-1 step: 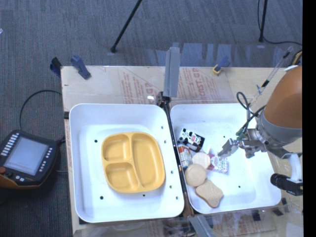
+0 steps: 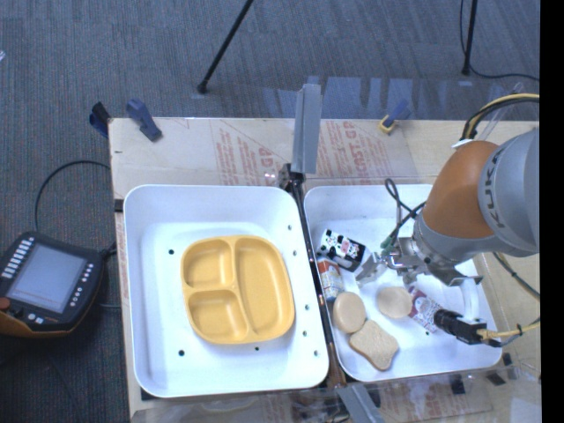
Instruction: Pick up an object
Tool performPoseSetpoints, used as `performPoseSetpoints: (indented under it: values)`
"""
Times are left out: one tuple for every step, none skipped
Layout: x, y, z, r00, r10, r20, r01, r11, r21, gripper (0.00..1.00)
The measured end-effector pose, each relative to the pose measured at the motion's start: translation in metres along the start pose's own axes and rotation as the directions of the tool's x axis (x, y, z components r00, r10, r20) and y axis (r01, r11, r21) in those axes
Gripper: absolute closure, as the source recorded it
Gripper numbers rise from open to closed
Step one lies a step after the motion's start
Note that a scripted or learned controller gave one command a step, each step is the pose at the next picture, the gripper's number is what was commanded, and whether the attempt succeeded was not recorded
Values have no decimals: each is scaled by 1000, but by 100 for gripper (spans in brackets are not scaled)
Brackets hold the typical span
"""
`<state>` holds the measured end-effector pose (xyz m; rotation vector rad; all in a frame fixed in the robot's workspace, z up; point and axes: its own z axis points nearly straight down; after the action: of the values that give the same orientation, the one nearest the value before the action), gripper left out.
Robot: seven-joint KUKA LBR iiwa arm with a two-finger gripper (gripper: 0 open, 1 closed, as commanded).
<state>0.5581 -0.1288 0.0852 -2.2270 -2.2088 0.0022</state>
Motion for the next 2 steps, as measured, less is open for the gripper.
performPoseSetpoints:
  values:
    - [48,35,-1,971,-238,3,238,971,-2,0]
    - [40,70,-1,990,-142,1,142,990,-1,0]
